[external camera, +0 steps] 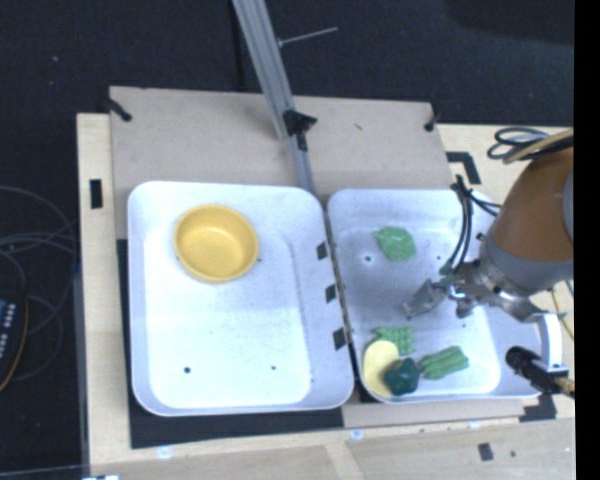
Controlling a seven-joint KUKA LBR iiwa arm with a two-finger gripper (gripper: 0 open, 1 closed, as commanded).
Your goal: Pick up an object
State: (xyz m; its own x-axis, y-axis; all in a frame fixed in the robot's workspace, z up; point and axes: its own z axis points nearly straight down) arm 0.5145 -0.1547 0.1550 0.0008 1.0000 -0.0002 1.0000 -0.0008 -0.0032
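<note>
The right bin (350,218) holds several small objects. A pale green piece (394,243) lies near its back. At the front, a green piece (393,339), a yellow piece (378,360), a dark teal piece (404,376) and a green oblong piece (443,362) crowd together. My gripper (438,306) hangs over the middle of this bin, between the pale green piece and the front cluster. It looks open with nothing between its fingers. The orange-banded arm (535,218) reaches in from the right.
A yellow bowl (217,243) sits at the back left of the left bin (230,348). A grey metal pole (265,58) slants down to the divider between the bins. Cables (520,143) lie at the back right of the bench.
</note>
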